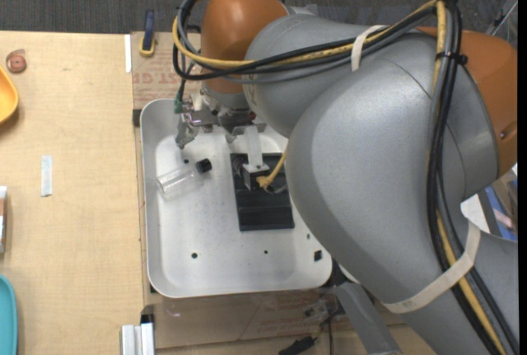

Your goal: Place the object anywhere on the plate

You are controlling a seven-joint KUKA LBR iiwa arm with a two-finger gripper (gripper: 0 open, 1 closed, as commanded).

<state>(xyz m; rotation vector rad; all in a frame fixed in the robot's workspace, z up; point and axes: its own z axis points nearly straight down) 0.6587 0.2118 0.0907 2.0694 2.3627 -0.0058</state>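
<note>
White bin (214, 263), hand (188, 129) near left rim, clear piece (174, 180) beside

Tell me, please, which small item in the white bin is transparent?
The clear plastic piece near the bin's left wall; the small black piece just right of it is opaque.

- A shallow white bin (206, 259) lies just right of the pale wooden surface (74, 123).
- A small reddish disc (15, 61) rests near the surface's far left.
- A short pale strip (46, 176) lies alone, well left of the bin.
- A blue clamp (149, 30) stands at the far edge.
</note>
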